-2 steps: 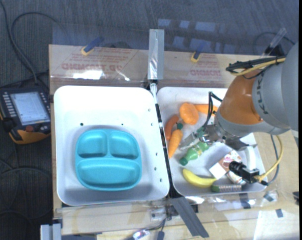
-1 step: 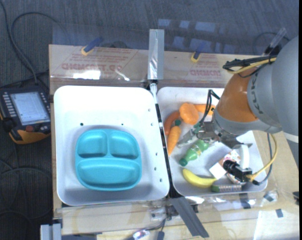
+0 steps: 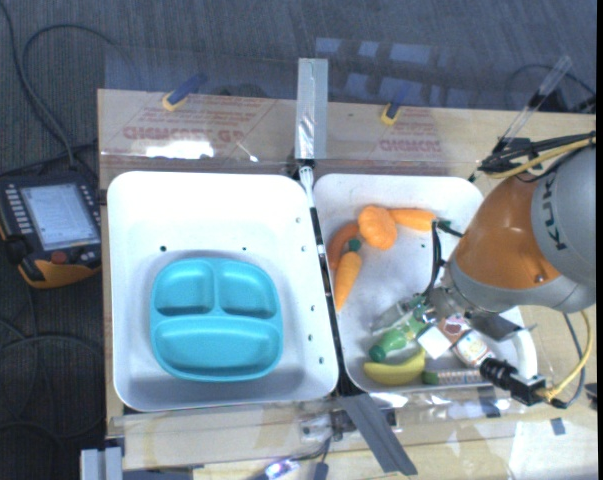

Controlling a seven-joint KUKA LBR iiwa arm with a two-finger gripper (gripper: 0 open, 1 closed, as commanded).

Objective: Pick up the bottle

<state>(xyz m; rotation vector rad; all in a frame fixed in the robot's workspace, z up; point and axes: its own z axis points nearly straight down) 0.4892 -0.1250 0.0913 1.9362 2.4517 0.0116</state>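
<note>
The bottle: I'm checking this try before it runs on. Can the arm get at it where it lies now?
Probably yes. The bottle lies in the right bin, and the arm hangs right beside it. The banana and a green toy crowd it closely, so a clean grab looks uncertain.

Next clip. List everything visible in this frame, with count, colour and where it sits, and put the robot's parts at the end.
White bins: two, white, side by side on the bench.
Divided plate: one, light blue, in the left bin.
Carrots: two or three, orange, upper left part of the right bin; one lies by the far wall.
Orange fruit: one, orange, right bin among the carrots.
Bottle: one, green, right bin near the front, beside the gripper.
Banana: one, yellow, right bin's front edge.
Handheld control pad: one, dark with orange trim, on the floor left of the bench.
Arm: one, grey with orange band, over the right bin.
Gripper: one, low among the clutter; grip unclear.
</note>
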